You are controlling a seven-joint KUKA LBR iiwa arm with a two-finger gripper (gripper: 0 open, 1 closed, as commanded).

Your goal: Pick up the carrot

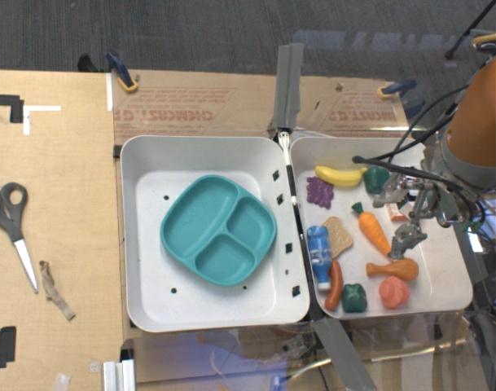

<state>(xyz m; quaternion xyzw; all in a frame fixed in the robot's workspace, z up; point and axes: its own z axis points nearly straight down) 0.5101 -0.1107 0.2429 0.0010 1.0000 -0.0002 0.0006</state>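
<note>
Lying slantwise in the right bin [451, 296], the carrot [373, 231] points its green top up and away, just left of the end effector [410, 236], whose grip state cannot be told.

The arm [476, 129] shows a broad orange band with a grey collar beneath it at the wrist. Black cables [427, 129] loop off it toward ten o'clock, some running along the wrist and down to the tool. The claw [406, 210] is a cluster of bare silvery metal brackets and small dark parts, with thin wires and a few red spots among them; its finer details are too small to make out.
</note>
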